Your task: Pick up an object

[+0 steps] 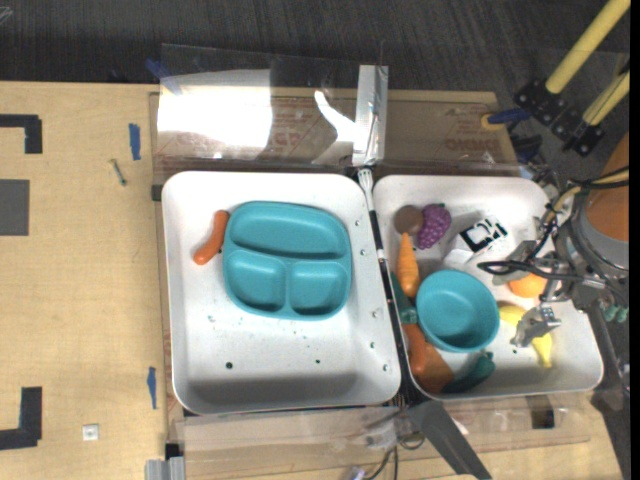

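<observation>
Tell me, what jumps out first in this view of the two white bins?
The big teal divided tray sits in the middle of the left bin, with an orange carrot-like toy touching its left edge. The right bin is crowded: a teal bowl sits among toy foods such as purple grapes. The grey arm's pincer hangs at that bin's right side.

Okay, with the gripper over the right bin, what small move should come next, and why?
Probably a short, straight descent. The gripper hangs at the right bin's right side, just above a yellow piece and beside an orange one, with nothing visibly held.
</observation>
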`<action>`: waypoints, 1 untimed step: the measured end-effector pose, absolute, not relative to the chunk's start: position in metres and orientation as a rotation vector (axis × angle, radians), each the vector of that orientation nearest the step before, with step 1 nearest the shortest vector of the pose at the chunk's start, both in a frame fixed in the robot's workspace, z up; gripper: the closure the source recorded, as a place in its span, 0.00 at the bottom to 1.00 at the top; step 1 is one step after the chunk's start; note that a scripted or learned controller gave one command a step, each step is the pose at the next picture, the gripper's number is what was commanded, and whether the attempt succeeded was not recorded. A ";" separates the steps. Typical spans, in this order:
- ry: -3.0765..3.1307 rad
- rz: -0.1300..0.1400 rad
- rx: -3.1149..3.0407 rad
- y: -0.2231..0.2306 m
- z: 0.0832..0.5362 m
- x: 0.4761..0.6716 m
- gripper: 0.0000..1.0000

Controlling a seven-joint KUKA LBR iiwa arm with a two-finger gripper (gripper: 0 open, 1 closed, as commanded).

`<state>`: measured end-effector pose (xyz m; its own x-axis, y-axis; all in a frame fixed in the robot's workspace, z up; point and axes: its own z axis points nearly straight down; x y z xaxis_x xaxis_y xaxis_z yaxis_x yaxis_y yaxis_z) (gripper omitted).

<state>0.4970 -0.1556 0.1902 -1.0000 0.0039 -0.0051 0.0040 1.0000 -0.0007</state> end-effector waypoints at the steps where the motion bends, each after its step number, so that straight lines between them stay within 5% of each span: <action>1: 3.145 0.003 -0.050 -0.204 0.098 0.484 0.00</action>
